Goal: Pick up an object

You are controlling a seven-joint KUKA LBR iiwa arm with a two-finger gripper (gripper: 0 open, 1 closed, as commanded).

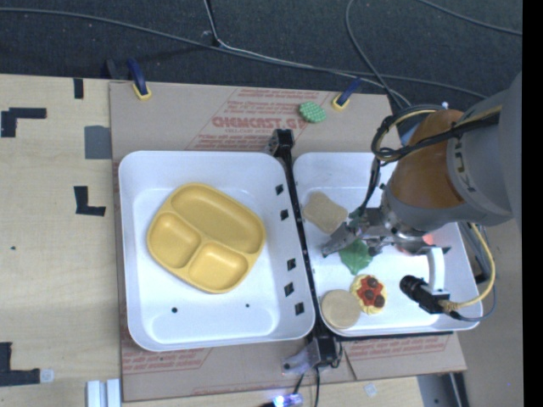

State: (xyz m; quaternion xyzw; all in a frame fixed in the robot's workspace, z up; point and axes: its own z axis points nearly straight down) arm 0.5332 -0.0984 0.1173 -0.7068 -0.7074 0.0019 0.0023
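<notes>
Arm (441,172) over right bin (462,322), gripper (355,237) low mid-bin (finger state: cannot tell). Green object (356,258) touching, just toward bin's near edge; tan piece (323,211) toward divider, pizza toy (370,292) nearer front.

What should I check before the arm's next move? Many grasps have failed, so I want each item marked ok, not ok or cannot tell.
1. Gripper is inside the right bin: ok.
2. A target is close: the green object lies just under the gripper: ok.
3. Green object is between the fingers: cannot tell.
4. Neighbours leave room: the tan piece sits close beside the gripper: not ok.
5. Round tan piece and red-topped piece lie apart from the gripper: ok.
6. Yellow divided plate lies in the left bin, out of the way: ok.
</notes>
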